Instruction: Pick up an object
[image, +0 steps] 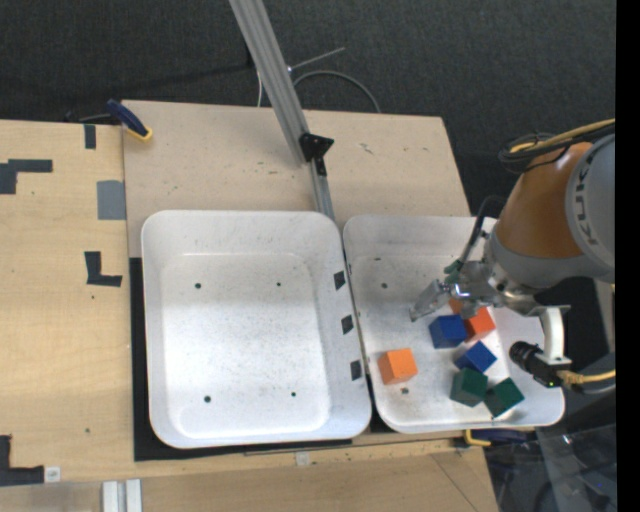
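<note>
My gripper (445, 298) hangs low over the right bin (400, 245), just up and left of a cluster of blocks. Its grey fingers (428, 300) spread apart and point left, with nothing between them. A blue cube (448, 331) lies right below the gripper, touching an orange block (482, 321) beside it. Another blue cube (480, 357) and two dark green blocks (468, 386) (504, 396) sit toward the bin's front right corner. A separate orange cube (398, 365) rests alone nearer the bin's left wall.
The left bin (160, 250) sits beside the right one, joined by black clips (347, 323) along the shared rim. A metal pole (285, 95) slants across the back of the bench. The arm's orange band (540, 210) looms over the right bin's far right side.
</note>
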